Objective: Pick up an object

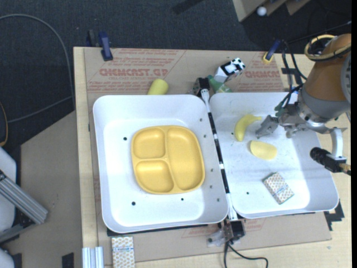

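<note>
Risk noted: the two-finger gripper (266, 128) is seen low inside the right shallow white plastic bin (318, 202), its dark fingers close to the curved yellow banana-shaped plastic toy (244, 125) and just above the pale yellow oval lemon-like piece (263, 149); whether the fingers are spread or pressed together cannot be told, and nothing is seen between them. Both pieces are smooth and rounded, so a descent landing slightly off-centre is judged likely to push one aside or squeeze it out sideways. The two lie near each other, so a closing finger may catch the wrong one or wedge between them. The banana-shaped toy lies near the bin's left wall, where a finger could foul the rim. Contents, right bin: banana-shaped toy toward the far-left part; oval piece near the middle; small patterned rectangular packet (278, 187) toward the near edge, well apart from the gripper. Contents, left shallow white plastic bin (111, 116): one yellow three-compartment plastic plate (167, 159), centred, compartments bare. On the bench (83, 149), outside the bins: a small yellow cylindrical piece (158, 86) beyond the left bin's far edge.
</note>
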You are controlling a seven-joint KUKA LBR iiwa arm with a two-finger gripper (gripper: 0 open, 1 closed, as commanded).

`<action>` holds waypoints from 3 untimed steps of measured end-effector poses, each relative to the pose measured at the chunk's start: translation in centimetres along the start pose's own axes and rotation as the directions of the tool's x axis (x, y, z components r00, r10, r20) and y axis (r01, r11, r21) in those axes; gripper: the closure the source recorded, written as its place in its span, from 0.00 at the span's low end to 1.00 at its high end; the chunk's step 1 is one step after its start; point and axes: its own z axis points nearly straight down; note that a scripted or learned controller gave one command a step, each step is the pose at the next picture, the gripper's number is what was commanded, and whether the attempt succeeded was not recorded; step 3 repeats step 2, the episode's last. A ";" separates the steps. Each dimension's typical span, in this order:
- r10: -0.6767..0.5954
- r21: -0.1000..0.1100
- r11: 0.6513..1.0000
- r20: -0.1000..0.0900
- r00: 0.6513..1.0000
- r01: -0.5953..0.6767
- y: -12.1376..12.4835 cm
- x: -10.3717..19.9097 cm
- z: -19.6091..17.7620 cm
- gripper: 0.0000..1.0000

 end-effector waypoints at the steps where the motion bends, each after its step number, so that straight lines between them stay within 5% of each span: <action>1: 0.001 0.001 1.000 0.000 1.000 -0.001 -1.2 2.0 4.5 0.00; 2: 0.001 -0.001 1.000 0.000 1.000 -0.001 -1.2 2.0 3.4 1.00; 3: 0.001 -0.001 1.000 0.000 1.000 -0.001 -1.2 2.0 3.4 1.00</action>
